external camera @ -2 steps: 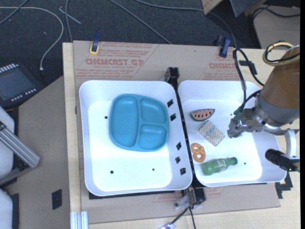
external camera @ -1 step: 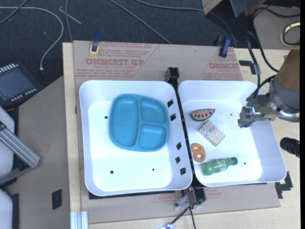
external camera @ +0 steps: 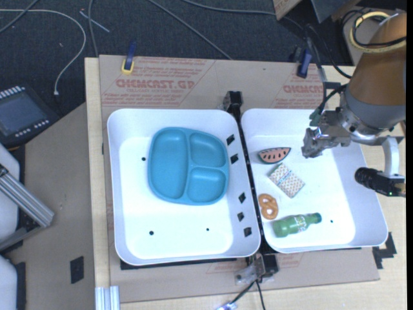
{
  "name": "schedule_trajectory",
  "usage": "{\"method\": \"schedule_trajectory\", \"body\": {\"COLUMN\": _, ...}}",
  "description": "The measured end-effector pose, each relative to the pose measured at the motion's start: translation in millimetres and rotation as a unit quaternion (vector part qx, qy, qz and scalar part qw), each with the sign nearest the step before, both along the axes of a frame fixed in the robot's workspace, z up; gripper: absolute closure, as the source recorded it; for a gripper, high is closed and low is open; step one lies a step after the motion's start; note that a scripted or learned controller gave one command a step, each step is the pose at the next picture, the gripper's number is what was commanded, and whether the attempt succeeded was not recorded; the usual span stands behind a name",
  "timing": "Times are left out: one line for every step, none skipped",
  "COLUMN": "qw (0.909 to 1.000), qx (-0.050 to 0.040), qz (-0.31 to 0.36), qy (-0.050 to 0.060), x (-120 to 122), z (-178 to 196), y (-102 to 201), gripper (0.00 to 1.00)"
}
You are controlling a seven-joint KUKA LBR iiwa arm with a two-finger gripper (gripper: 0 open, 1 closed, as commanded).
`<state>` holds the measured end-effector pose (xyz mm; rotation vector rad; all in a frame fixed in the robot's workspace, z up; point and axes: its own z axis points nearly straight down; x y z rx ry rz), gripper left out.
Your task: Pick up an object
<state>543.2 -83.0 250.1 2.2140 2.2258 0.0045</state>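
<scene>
The jaws [external camera: 314, 145] are hanging over the right bin [external camera: 361, 212], toward its far edge, and from this slant I cannot tell whether they are parted or closed; nothing is showing between them. Just beside them, toward the bin's inner wall, the watermelon slice [external camera: 274, 154] is lying flat, and that is looking like the nearest candidate for the pick. A step closer to the near edge, the checkered packet [external camera: 286, 180] is sitting at a tilt, then the pretzel [external camera: 268, 205] is hugging the inner wall, and the green bottle [external camera: 295, 224] is lying on its side along the near edge. Across the divider, the blue divided plate [external camera: 188, 165] is resting in the middle of the left bin [external camera: 129, 199], well apart from the action. Both bins are sitting on the desk [external camera: 193, 73]. The risks, as I am judging them: the slice is thin and low, so a descent off to one side could be closing on bare bin floor, or nudging it against the wall; the bottle, being round, could be rolling away from a touch.
</scene>
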Motion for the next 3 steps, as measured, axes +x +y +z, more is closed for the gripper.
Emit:
{"method": "schedule_trajectory", "body": {"qw": 1.0, "qx": 0.0001, "qz": 0.0, "qy": 0.001, "x": 21, "z": -7, "y": 37, "gripper": 1.0}}
{"method": "schedule_trajectory", "body": {"qw": 1.0, "qx": 0.0001, "qz": 0.0, "qy": 0.001, "x": 41, "z": -19, "y": 86, "gripper": 1.0}}
{"method": "schedule_trajectory", "body": {"qw": 1.0, "qx": 0.001, "qz": 0.0, "qy": 0.0, "x": 67, "z": -13, "y": 136, "gripper": 1.0}}
